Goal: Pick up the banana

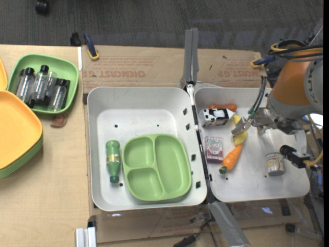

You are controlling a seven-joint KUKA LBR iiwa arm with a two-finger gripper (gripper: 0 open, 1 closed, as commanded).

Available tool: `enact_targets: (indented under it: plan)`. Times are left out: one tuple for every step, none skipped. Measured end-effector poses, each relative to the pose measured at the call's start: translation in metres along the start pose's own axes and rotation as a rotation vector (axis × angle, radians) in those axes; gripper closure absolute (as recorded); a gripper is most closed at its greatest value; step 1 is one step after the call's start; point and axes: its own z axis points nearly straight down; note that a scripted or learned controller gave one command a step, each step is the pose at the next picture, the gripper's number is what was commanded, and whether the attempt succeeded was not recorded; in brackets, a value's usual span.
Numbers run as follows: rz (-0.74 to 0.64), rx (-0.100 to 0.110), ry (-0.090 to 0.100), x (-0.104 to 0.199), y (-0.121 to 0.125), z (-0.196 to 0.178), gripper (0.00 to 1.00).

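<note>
Claw (pixel 241 129) over banana (pixel 238 129), mid right bin (pixel 257 189); grip state unclear; carrot (pixel 232 158) just beside.

You looked down on a pale wooden worktop (pixel 46 189) that met a sheet of brown printed cardboard (pixel 154 68) laid under the two white bins (pixel 97 138). Beyond the far edge lay dark grey carpet (pixel 154 9), with a black chair caster (pixel 42 5) at the upper left (its chair was out of frame). A blue-handled clamp (pixel 90 46) gripped the cardboard's corner. The light was even, with soft shadows.
</note>
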Motion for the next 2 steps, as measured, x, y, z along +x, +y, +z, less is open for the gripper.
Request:
enact_targets:
  plan:
    - [0.003, 0.000, 0.000, -0.001, 0.000, -0.009, 1.00]
    - [0.173, 0.000, -0.002, 0.037, 0.021, -0.106, 1.00]
